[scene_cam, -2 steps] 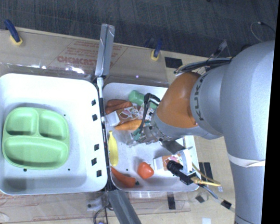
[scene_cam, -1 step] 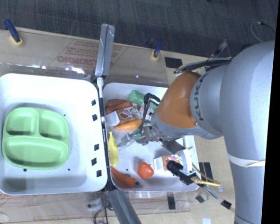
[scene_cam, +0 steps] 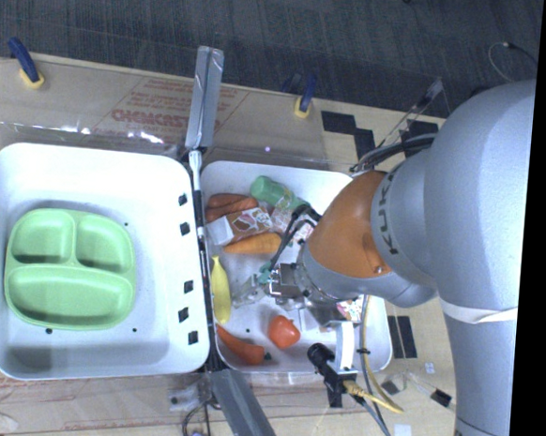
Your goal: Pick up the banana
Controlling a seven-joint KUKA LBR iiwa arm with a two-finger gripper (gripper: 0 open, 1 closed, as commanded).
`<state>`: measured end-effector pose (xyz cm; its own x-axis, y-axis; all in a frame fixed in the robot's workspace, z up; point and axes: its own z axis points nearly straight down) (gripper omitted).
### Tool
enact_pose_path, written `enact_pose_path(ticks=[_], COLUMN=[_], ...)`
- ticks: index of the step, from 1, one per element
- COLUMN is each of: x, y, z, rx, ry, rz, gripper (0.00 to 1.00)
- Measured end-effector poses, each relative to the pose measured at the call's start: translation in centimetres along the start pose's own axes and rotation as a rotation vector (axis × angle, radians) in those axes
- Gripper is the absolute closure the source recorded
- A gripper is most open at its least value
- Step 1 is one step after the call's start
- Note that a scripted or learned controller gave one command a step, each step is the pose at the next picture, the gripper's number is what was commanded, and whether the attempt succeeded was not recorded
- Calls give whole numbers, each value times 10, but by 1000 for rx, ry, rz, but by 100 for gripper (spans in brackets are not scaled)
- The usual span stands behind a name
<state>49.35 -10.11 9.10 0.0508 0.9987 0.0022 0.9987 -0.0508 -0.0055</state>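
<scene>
The banana (scene_cam: 220,291) lies along the right bin's (scene_cam: 221,178) left wall, mid-frame; probably light, smooth and bruisable, so grab its middle crosswise. The claw (scene_cam: 276,280) hovers beside it, can't tell its state.

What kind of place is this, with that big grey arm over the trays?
Likely a robotics lab test bench: a grey arm reaching over two white bins, one holding toy food such as a banana, the other a green divided plate.

Cardboard-topped bench (scene_cam: 94,95) with red print, two shallow white bins side by side on it, left bin (scene_cam: 32,170), right bin (scene_cam: 229,176), blue clamps (scene_cam: 26,63) along the far edge, black-and-white marker (scene_cam: 350,132) far right
</scene>
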Motion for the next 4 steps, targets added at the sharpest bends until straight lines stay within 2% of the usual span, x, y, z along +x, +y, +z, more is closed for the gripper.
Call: enact_pose_path(ticks=[1, 2, 3, 4], x=[0, 9, 10, 10], y=[0, 37, 36, 36], z=[0, -1, -10, -10], rx=[0, -4, -1, -1], ry=[0, -3, -1, -1], rz=[0, -66, -70, -71], gripper=[0, 0, 100, 0])
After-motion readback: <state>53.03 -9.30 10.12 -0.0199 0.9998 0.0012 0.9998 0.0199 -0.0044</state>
